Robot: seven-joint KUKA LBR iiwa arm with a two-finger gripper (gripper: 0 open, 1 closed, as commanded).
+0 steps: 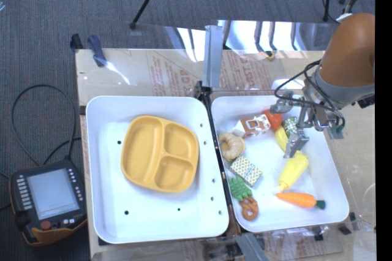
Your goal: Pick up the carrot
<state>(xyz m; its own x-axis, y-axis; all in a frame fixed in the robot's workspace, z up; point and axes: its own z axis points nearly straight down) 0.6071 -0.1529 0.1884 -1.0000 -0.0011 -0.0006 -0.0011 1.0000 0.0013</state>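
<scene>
Lying beside yellow bottle (293, 170): carrot (297, 199), unobstructed.

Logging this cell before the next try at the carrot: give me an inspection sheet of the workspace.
Surface: two white bins side by side on the bench.
Job's things: carrot lies near the right bin's front edge, untouched.
Clutter: yellow divided plate in left bin; mustard bottle, croissant, pretzel, small boxes in right bin.
Grippers: tool above the right bin, apart from the carrot.
Cables: black cable to the pendant.
Surroundings: carpet, tripod legs.
</scene>
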